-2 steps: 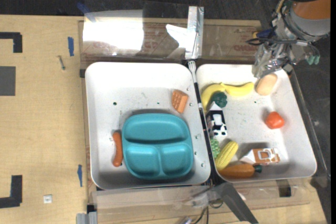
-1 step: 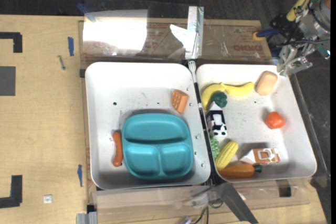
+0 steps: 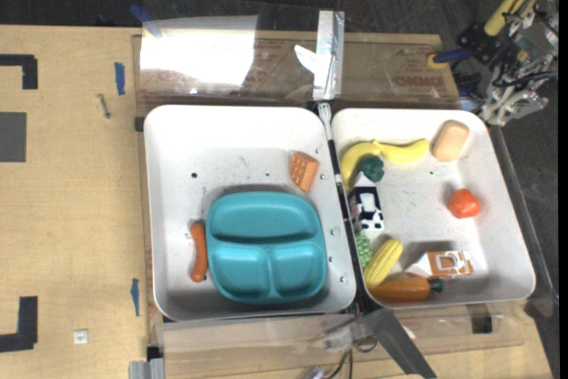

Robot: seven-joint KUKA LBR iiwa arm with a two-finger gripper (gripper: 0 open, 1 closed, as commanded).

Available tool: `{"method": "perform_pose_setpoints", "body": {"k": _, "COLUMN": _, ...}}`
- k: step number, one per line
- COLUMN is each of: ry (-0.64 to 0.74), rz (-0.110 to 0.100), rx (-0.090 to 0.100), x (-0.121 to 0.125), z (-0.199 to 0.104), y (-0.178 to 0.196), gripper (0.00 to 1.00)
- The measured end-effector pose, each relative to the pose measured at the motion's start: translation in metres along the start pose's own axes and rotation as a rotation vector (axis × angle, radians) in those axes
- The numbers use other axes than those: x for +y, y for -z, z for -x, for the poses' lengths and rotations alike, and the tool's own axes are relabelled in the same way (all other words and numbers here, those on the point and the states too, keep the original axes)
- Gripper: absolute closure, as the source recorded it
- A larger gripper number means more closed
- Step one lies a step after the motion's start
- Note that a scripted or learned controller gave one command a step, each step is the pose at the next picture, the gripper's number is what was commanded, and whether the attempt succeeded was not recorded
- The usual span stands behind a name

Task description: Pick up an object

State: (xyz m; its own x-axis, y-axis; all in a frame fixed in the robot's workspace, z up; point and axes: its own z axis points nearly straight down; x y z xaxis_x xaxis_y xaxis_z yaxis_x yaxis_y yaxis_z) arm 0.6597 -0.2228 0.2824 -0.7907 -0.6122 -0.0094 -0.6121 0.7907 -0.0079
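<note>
The tool sits outside the right bin, just past its far right corner, in a tangle of cable and bracket; whether it is open or closed cannot be told, and nothing shows in it. Any item will serve for the pick. The nearest is the bun, just below and to the left of the tool, inside the rim. Beyond it lies the banana, and the tomato is further down from the tool with bare floor around it. The main risk is probably the rim: the bun lies close to the corner wall, so a descent there could strike the edge or nudge the bun aside. The round tomato may roll off a slightly off-centre close. Furthest from the tool the crowding is worse. A green piece, cow, corn and carrot lie packed along the wall between the bins, with a carton beside them, so a grasp there could catch two things or jam against the wall. The left bin is a longer reach, and its teal tray looks too broad to grip. The sausage touches the tray, and the wafer lies near the wall. The best open room is the middle of the right bin, round the tomato.
</note>
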Motion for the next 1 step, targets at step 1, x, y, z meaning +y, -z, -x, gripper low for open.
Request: {"method": "perform_pose_setpoints", "body": {"k": 1, "ry": 0.420, "rz": 0.001, "rx": -0.001, "x": -0.0048, "z": 0.0079, "y": 0.0038, "gripper": 1.00}}
